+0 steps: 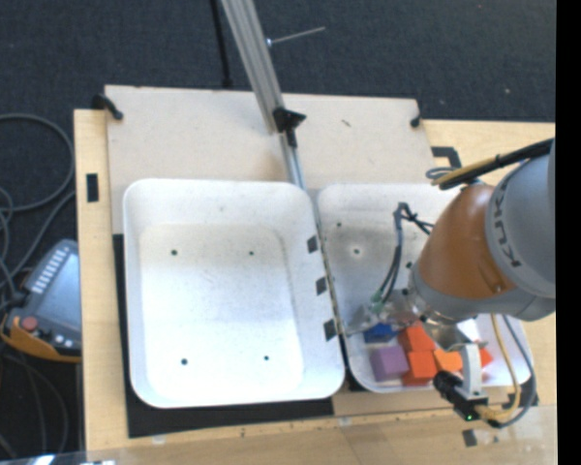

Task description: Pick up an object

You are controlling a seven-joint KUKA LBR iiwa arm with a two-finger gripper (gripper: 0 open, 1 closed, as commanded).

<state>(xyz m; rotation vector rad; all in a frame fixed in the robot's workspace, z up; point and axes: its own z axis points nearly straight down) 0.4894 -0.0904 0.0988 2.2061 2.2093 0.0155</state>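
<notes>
A purple block [388,360], blue block [377,334] and orange blocks [421,351] crowd the right bin's [353,231] near edge — directly below the arm's wrist [465,250]; the gripper's state cannot be told — it is hidden.

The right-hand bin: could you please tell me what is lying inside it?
In the right bin, near its front, lie a purple block, a blue block and orange blocks. The arm covers the bin's right part, so anything there is hidden.
</notes>
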